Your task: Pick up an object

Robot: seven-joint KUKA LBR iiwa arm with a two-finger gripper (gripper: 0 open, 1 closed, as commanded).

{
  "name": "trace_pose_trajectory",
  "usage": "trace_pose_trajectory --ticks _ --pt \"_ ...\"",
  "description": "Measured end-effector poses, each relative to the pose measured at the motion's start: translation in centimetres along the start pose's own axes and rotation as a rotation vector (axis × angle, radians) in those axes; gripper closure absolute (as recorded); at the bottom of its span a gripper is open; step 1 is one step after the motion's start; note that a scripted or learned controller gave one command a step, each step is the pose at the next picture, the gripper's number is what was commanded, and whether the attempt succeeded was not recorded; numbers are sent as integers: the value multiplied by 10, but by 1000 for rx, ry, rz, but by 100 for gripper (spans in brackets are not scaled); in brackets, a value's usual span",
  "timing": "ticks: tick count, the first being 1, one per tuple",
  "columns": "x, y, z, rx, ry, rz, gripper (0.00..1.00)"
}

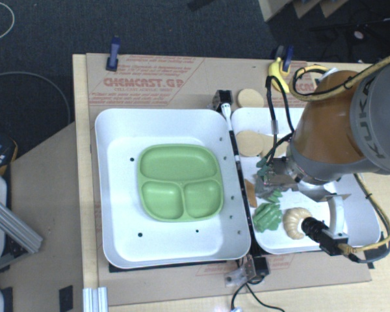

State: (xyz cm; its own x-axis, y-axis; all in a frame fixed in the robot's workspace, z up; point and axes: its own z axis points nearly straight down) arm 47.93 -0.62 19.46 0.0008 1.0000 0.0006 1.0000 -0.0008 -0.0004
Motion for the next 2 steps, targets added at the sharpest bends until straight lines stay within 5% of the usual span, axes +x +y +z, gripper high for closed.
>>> trace_pose_trajectory --ticks 1,2 --pt "54 0 -75 -5 0 -4 100" --pt "96 0 -339 -21 4 -6 100"
